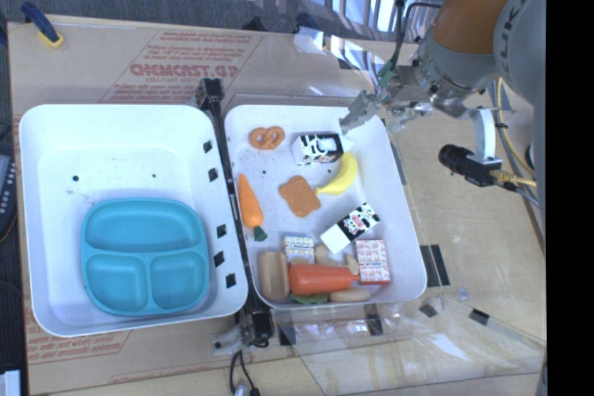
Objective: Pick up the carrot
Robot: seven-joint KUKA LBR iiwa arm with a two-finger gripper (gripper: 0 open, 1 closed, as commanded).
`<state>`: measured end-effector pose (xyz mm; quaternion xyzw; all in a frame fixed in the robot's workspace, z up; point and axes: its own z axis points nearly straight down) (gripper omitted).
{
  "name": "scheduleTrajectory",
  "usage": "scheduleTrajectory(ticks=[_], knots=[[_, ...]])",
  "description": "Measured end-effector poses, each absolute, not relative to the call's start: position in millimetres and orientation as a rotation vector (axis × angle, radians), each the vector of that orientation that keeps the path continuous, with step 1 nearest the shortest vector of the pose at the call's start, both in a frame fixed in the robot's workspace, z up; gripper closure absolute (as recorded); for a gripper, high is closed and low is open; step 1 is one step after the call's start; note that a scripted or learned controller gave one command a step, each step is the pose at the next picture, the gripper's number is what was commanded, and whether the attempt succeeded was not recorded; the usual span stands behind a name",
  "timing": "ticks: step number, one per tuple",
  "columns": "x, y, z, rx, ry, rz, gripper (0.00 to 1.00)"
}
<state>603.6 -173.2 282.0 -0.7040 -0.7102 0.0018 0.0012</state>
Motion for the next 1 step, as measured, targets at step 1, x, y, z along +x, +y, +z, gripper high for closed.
scheduleTrajectory(ticks=[1], knots=[[558.6,-135.2,174.2,-2.392,-2.023,0.011,0.00]])
